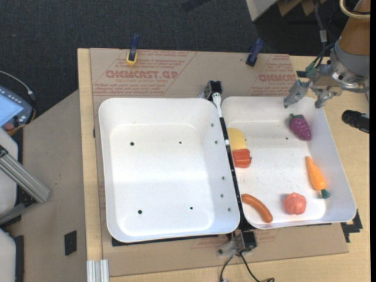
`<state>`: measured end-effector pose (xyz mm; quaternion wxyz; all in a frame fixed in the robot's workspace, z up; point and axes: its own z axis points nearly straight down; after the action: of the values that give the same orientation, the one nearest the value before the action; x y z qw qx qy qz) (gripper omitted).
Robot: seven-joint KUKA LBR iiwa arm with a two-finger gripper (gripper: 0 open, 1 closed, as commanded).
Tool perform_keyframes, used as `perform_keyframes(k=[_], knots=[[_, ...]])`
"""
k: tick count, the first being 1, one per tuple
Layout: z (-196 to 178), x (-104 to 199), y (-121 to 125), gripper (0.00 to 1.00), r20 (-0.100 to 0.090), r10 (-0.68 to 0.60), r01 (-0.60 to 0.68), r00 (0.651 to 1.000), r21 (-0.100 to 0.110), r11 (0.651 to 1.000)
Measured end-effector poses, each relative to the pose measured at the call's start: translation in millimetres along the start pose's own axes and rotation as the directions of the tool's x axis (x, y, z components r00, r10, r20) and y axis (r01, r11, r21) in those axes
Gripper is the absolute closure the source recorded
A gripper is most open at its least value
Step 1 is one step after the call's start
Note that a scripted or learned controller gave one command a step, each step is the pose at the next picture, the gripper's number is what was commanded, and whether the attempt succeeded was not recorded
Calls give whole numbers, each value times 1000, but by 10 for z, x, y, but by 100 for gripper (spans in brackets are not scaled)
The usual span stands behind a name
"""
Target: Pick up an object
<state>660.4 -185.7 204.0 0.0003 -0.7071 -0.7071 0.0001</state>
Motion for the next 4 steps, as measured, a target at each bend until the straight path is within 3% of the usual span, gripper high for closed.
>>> perform_keyframes(k=[1,2,3,4], knots=[[-114,-2,8,100,2,-1,1,1000,-4,1000],[-813,-331,-26,100,6,2,-2,1000,-11,1000],[-1864,283,21,100,3,-7,8,1000,-17,1000],[-1902,728,71,100,1,-5,5,1000,-7,1000]])
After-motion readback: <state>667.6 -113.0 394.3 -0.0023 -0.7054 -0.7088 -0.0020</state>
